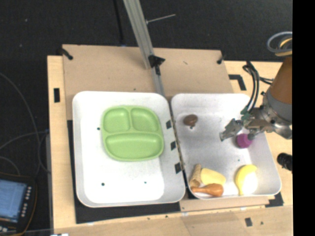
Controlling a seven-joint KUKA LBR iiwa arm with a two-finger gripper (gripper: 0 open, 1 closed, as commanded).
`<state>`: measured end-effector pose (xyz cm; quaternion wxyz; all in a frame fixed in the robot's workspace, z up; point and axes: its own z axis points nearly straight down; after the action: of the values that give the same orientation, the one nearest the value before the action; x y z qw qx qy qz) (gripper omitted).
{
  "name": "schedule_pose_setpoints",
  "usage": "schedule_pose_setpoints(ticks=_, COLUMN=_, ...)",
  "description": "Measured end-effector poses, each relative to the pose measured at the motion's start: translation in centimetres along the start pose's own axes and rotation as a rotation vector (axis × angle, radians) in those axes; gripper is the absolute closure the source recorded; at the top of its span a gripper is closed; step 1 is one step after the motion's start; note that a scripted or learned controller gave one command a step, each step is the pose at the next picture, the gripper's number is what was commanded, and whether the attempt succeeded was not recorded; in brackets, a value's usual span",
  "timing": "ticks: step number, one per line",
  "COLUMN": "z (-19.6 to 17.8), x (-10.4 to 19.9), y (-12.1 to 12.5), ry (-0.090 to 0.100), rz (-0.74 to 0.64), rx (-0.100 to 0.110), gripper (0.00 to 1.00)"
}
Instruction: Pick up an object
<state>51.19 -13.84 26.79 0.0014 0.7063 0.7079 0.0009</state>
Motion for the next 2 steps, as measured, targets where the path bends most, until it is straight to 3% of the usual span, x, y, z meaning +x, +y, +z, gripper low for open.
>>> schedule_pose_setpoints(ticks=1, z=0.0, x=0.0, y=0.0, ry=0.000, rz=0.002, rx=0.000, gripper=0.00)
schedule_pose_setpoints(ticks=2, z=4.6, x=-0.4, y=0.7, ry=-0.001, rz=0.003, rx=0.005, gripper=0.00)
